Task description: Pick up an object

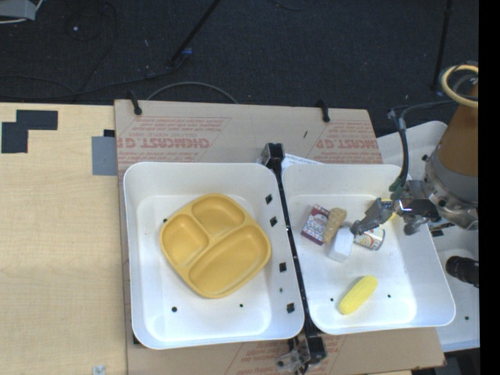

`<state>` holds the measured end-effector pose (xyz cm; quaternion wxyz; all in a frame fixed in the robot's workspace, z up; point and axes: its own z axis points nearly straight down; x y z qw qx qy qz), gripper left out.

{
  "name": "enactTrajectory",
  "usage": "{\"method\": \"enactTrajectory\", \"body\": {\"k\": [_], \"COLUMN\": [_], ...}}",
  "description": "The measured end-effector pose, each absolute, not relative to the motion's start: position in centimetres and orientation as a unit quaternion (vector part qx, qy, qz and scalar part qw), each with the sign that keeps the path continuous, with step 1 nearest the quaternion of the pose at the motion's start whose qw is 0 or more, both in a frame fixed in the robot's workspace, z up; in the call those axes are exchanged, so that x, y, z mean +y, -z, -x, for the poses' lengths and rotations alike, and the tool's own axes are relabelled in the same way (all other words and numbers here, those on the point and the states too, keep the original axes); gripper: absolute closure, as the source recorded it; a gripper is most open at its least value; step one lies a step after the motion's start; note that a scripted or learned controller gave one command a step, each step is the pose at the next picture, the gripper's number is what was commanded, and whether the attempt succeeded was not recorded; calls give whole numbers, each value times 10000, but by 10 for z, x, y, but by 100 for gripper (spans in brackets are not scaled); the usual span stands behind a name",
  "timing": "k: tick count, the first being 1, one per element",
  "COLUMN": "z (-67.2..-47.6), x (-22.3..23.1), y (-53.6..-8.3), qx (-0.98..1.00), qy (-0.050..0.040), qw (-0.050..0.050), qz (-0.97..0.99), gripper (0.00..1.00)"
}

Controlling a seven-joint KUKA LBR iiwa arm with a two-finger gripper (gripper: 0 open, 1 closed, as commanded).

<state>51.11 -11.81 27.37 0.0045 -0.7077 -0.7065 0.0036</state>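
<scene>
Brown cardboard [234, 135], mirrored print unclear; gripper [373, 223] over right bin [422, 303], fingers: can't tell.

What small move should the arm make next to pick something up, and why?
Probably lower the end effector a little onto the small can just beneath it. It hovers over the right bin with nothing visibly held, and the can lies apart from the corn.

Yellow corn cob [358, 295] lies tilted in right bin [426, 307].
</scene>
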Motion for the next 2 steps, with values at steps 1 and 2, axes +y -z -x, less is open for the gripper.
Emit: {"method": "enactTrajectory", "body": {"k": [1,2], "z": [-513,-518], "x": [-118,-123], "y": [-278,-218], "qx": [-7071,-7069], "qy": [-6,-26], "qw": [4,40], "qz": [7071,7073], "gripper": [0,0]}}
